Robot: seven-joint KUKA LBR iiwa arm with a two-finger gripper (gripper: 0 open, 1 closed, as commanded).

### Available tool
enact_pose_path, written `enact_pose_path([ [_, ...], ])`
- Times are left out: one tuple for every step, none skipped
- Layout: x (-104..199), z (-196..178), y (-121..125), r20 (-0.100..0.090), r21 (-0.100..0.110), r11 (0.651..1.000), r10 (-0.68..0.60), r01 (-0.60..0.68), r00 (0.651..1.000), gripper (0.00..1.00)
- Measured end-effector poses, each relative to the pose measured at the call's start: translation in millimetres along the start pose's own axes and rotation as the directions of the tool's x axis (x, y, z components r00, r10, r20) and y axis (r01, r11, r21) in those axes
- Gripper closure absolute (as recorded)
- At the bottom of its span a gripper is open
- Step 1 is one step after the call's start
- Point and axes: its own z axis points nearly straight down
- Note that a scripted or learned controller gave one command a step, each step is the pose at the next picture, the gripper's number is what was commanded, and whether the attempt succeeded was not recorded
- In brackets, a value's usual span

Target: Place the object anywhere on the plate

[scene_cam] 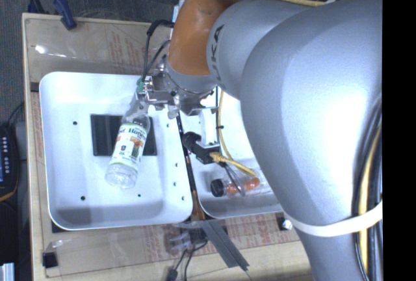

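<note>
- Over the left bin (58,94), you have the gripper (148,96) hanging near the inner wall, with the grey arm and its orange band reaching in from the right.
- On that bin's floor you will find the black plate (102,136), a flat dark rectangle lying left of the middle.
- Across the plate's right part you see the clear bottle (129,151), tilted, with a white printed label. Its green-capped neck points up into the gripper and its base points toward the bin's near wall.
- You cannot tell from this angle whether the claw is clamped on the neck or merely against it, because the wrist hides the contact.
- Beside it, the right bin (224,211) holds a clear packet (239,183) with orange inside and a dark round end. The packet lies near the front wall, and the arm covers much of this bin.
</note>
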Motion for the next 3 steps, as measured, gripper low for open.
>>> enact_pose_path([
  [49, 94, 2, 0.002, -0.014, 0.998, 0.061, -0.061, 0.998, 0.0],
  [50, 83, 3, 0.002, -0.013, 0.998, 0.057, -0.057, 0.998, 1.0],
  [-14, 0, -26, 0.0, 0.0, 0.994, 0.106, -0.106, 0.994, 1.0],
])
